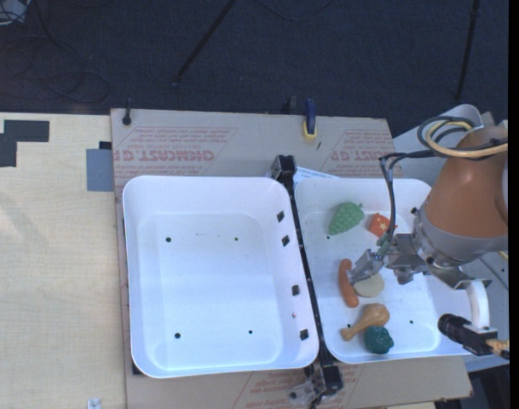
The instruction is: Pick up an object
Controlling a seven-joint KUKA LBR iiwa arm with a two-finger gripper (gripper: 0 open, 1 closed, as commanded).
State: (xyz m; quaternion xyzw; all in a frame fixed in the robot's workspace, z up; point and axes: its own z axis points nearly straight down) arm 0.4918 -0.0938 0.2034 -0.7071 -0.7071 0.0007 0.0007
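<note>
Cardboard-backed bench, two white bins; arm low over the right bin (412,335).

A pale round piece (370,286) lay mid-bin, touching the orange sausage-shaped toy (347,283), directly under the gripper (367,265), whose open-or-closed state could not be told. A clean pick likely needed a centred descent, clear of the sausage; the green leafy toy (345,218), drumstick (367,319) and dark green lump (378,340) sat apart.

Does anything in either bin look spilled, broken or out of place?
Nothing stands out. The toys sit loose inside the right bin: a green leafy piece, an orange piece, a red sausage, a tan drumstick and a dark green lump. The gripper hangs over them.
</note>
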